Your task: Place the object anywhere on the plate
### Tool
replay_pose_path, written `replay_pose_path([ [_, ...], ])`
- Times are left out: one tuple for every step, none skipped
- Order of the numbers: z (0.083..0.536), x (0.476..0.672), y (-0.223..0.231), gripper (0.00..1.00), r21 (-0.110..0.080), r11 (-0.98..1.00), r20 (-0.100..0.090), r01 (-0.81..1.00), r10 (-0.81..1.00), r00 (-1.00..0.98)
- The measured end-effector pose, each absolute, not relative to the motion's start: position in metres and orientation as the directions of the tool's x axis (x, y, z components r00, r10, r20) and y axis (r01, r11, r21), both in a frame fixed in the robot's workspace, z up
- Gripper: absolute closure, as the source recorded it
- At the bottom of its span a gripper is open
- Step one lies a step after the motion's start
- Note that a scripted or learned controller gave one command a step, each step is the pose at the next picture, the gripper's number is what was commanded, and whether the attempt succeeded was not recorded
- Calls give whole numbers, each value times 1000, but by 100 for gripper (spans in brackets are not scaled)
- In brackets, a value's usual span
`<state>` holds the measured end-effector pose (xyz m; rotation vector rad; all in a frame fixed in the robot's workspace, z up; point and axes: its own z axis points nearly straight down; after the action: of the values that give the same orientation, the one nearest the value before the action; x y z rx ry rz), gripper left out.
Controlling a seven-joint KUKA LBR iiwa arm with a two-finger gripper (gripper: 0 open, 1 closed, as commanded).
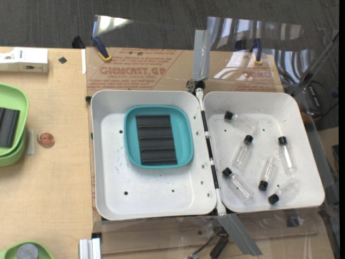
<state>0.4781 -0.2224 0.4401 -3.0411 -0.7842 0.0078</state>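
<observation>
A teal square plate (159,137) with a dark ribbed insert (156,139) lies in the left white bin (113,188). The right white bin (302,117) holds several clear vials with black caps, among them one near the back left (237,119), one in the middle (242,150), one at the front left (235,181), one upright-lying at the right (285,154) and one near the front edge (281,193).
A brown cardboard sheet (140,69) lies behind the bins with clear plastic panels (253,42) standing on it. At the left of the wooden bench sit green trays (11,125), a small red disc (46,139) and a white box (24,60).
</observation>
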Motion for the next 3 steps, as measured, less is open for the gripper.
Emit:
replay_pose_path([
  [440,478,-222,0,-1,-932,-5,362,362,932],
  [440,478,-222,0,-1,-974,-6,226,226,974],
  [440,489,-222,0,0,-979,-6,203,203,979],
])
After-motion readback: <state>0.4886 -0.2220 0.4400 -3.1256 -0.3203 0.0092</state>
